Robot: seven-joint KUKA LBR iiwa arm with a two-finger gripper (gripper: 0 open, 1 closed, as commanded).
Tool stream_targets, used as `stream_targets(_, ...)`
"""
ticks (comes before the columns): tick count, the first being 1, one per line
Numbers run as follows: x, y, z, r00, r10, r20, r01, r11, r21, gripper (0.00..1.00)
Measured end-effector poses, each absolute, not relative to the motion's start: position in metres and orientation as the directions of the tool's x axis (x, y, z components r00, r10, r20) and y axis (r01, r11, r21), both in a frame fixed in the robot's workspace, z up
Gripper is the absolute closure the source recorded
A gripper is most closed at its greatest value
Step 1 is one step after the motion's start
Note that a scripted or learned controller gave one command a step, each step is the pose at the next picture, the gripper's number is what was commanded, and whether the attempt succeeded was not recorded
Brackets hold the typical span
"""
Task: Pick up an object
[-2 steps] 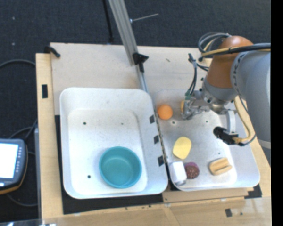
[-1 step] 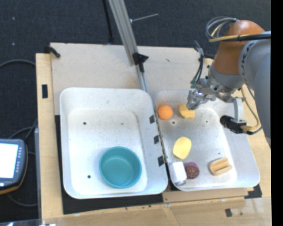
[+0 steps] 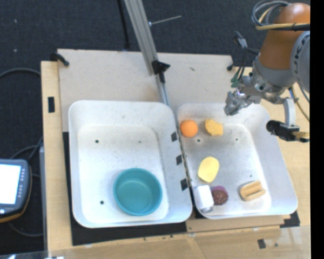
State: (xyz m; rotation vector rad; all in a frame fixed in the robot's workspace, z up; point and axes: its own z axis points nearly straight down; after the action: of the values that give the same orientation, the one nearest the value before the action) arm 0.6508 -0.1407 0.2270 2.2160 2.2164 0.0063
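The right bin (image 3: 270, 161) holds an orange ball (image 3: 189, 128) and a small yellow lump (image 3: 214, 127) near its far edge. A pale yellow oval piece (image 3: 208, 169) lies in its middle. Along the near edge sit a white cylinder (image 3: 204, 197), a dark maroon ball (image 3: 220, 195) and a tan bread-like block (image 3: 252, 190). My gripper (image 3: 233, 106) hangs above the bin's far right corner, to the right of the yellow lump and above it, with nothing seen between its fingers.
The left bin (image 3: 86, 144) holds a teal bowl (image 3: 137, 191) at its near right. A slanted metal pole (image 3: 143, 34) rises behind the bins and meets the divider between them. A screen (image 3: 5, 185) stands off the bench at the left.
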Motion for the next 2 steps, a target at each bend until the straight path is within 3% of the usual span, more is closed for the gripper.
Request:
stream_targets(1,0.652,-0.142,0.282,-0.003,1.0,-0.002,1.0,0.003,0.008,1.0)
stream_targets(2,0.63,-0.094,0.288,-0.006,1.0,0.001,1.0,0.006,0.001,1.0)
